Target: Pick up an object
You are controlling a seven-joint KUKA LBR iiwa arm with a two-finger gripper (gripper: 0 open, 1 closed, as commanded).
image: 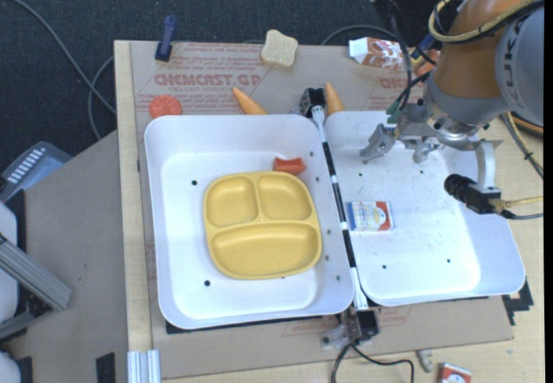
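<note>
My gripper (429,151) hangs over the back part of the right bin (432,277), under the arm's orange band. It stands open, one grey finger (378,143) pointing left, with only bare bin floor between the fingers. A small white packet with red and blue print (370,216) lies flat near the right bin's left wall, in front and to the left of the gripper and apart from it. In the left bin (173,286) a yellow divided plate (260,225) sits in the middle, and a small orange-red piece (289,165) lies just behind it.
Behind the bins on the cardboard lie a toy bread slice (279,47), a blue item (165,37), a red disc (164,105), two orange carrot-like pieces (249,101) (333,98) and a small carton (378,51). A black divider rail (335,200) runs between the bins.
</note>
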